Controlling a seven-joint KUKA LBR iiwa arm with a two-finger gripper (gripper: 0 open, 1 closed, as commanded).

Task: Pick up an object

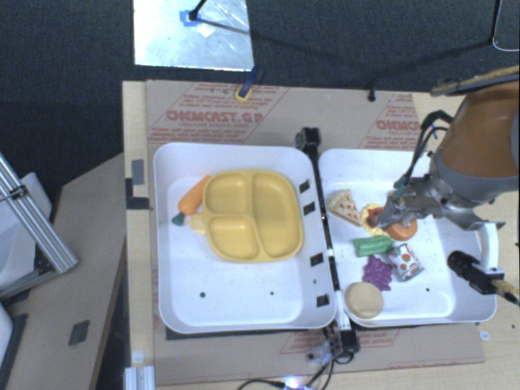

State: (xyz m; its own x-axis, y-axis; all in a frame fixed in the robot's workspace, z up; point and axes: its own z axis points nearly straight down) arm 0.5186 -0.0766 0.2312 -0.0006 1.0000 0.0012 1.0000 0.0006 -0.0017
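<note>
Dark carpet runs behind the counter (341, 112), which is covered in printed cardboard and carries two shallow white bins side by side. The arm (487, 140), grey with an orange band, leans in from the right over the right bin (443, 299), and its tool (396, 214) hangs low among a cluster of toy food. Whether the tool is released or clenched I cannot tell from here; nothing is plainly seen in its grip.

Right at the tool's tip is an orange round toy (402, 228), partly hidden by it. Just to the tool's left lies a pizza slice (344, 207). Just below it sits a green piece (373, 244), then a purple bunch of grapes (377, 270) and a small red-and-white carton (405, 262) beside them. Further below, near the bin's front edge, rests a tan bun (364, 299).

Well to the tool's left, in the left bin (236, 307), a yellow divided plate (248, 215) lies flat, with a toy carrot (192, 197) touching its far-left rim.
</note>
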